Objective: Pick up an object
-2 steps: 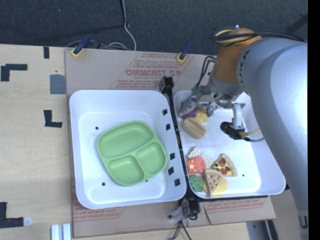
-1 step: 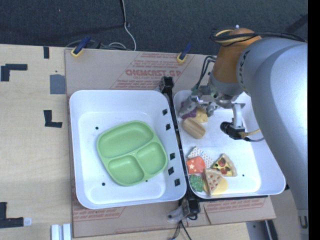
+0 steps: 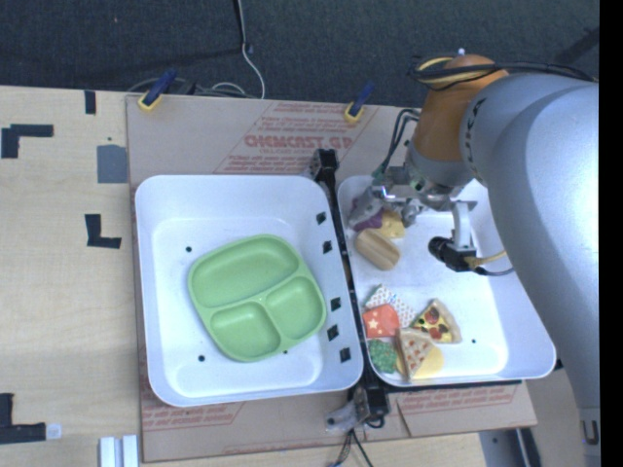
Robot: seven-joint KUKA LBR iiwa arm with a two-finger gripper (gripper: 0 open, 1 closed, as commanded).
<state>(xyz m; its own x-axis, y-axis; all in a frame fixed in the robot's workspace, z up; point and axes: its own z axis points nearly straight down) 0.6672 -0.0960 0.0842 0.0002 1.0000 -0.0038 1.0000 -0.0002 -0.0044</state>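
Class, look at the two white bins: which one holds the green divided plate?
The left bin holds the green plate. The right bin instead holds small toy foods, and the gripper is over it.

We are looking at a robotics lab: clamps (image 3: 151, 95) are pinning cardboard (image 3: 282, 139) onto a tape-marked worktop (image 3: 58, 261).

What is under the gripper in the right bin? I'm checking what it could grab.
Below the gripper lie a tan bread-like piece and a yellow piece on the right bin. Anything directly beneath the wrist is covered.
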